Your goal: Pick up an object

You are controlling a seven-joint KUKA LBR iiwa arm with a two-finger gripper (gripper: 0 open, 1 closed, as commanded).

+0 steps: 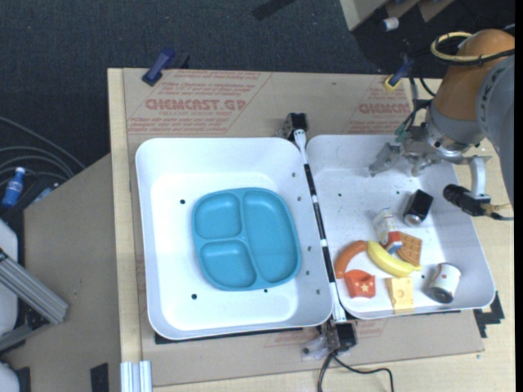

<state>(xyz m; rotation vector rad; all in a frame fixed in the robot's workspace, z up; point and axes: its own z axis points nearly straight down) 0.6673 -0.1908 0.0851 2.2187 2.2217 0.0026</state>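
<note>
Over right bin's far edge: gripper, fingers spread, nothing held; well apart below, banana, cracker, black can; blue plate in left bin

Two white bins side by side on a bench: a blue plate with three parts in the left bin, small toys in the right bin. Near the front of the right bin, a yellow banana, an orange sausage, a red piece, a yellow block, a waffle, a white cup on its side, plus a black can further back. Over the far end of that bin, the grey gripper on the arm with its orange band, fingers too small to tell apart.
</note>
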